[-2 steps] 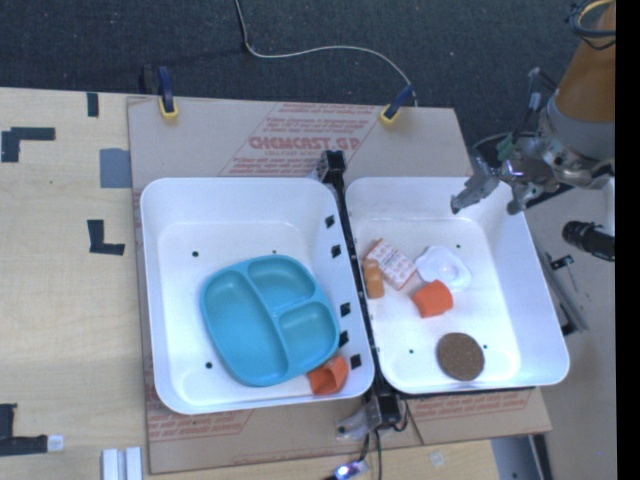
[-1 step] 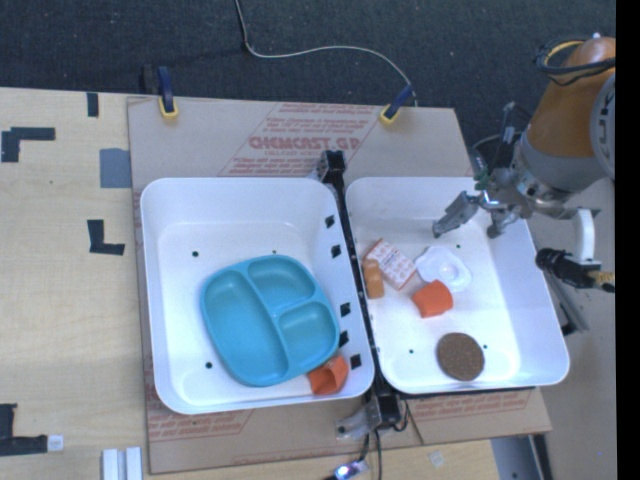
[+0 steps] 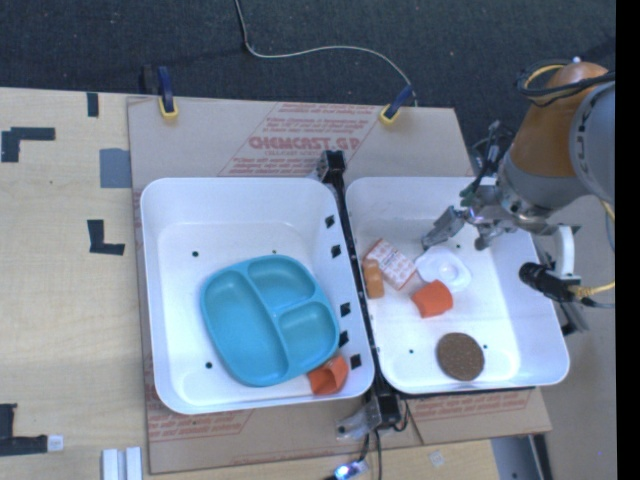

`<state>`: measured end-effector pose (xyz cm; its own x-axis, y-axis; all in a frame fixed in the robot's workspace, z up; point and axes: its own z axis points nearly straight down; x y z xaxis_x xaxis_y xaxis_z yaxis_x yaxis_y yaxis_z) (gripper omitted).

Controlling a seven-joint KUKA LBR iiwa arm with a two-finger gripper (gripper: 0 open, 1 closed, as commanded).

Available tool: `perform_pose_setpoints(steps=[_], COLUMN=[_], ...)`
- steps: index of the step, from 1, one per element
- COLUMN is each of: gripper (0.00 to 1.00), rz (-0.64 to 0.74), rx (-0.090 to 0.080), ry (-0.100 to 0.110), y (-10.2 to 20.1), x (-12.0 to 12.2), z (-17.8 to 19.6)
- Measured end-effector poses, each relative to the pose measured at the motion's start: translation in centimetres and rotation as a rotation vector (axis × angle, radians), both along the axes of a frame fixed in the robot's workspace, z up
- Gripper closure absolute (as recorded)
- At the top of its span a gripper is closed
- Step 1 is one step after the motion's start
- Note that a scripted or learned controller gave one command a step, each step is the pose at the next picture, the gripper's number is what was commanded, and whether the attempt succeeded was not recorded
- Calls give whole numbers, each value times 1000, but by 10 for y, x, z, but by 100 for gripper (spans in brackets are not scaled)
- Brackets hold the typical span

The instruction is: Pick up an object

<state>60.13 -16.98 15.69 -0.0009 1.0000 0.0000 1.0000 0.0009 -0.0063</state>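
The worktop (image 3: 60, 268) carries two white bins. The left bin (image 3: 170, 218) holds a big blue tray (image 3: 268, 318) — an orange cup (image 3: 330, 376) lies just beside the tray's lower right corner. The arm (image 3: 560, 138) reaches over the right bin (image 3: 400, 203), well right of the tray. Its tool (image 3: 465, 230) hangs with fingers spread wide, holding nothing. Just below the tool — a white cup (image 3: 442, 268), a red block (image 3: 433, 299), a brown disc (image 3: 460, 356) and a snack pack (image 3: 390, 263).

Red lettering reading "CHEMCAST GP" runs across the brown cardboard sheet (image 3: 300, 143) just behind the two white bins (image 3: 160, 268); smaller print around it stays illegible.
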Motion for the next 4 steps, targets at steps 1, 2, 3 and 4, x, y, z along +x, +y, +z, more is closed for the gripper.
perform_pose_setpoints(steps=[1, 2, 3, 4], gripper=[0, 100, 100, 100], rz=[1, 2, 0, 1], rx=[0, -1, -2, -1], ry=[-1, -4, -11, -10], y=[6, 6, 1, 2], x=[5, 6, 5, 6], z=[-48, -35, 28, 63])
